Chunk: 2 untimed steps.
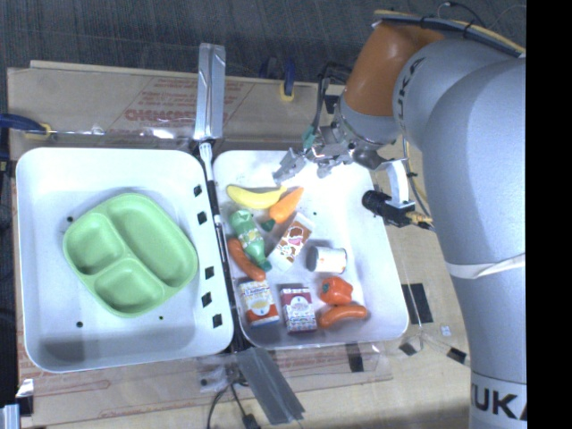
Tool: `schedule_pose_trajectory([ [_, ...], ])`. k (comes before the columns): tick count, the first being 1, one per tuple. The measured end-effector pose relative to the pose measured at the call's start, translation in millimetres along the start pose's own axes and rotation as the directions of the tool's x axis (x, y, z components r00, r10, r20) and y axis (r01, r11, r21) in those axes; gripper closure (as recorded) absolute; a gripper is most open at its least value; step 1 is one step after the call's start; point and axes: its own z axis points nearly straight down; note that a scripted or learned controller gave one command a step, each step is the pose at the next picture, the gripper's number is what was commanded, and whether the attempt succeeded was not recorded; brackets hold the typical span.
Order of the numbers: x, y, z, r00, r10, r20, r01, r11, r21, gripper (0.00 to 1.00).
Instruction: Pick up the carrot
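The carrot point(286, 205) lies in the right bin point(382, 266), its far end against the banana point(253, 196), a small card point(291, 240) just nearer. The gripper point(300, 160) hovers just beyond it, fingers parted, holding nothing. Risk, I judge: closing there could catch the banana too, since the 2 touch

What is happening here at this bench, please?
A grey robot arm reaches from the right over the right white bin, which holds toy food. Its gripper hangs just above the orange toy carrot, which lies beside a yellow toy banana. Nothing is lifted yet. A green divided plate sits in the left white bin.
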Motion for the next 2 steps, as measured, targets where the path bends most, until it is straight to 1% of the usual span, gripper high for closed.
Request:
schedule_pose_trajectory([
  [1,9,6,64,0.982,-0.187,0.006,0.188,0.982,-0.011,0.0],
  [2,33,-27,72,0.933,-0.361,0.006,0.361,0.933,-0.003,0.0],
])
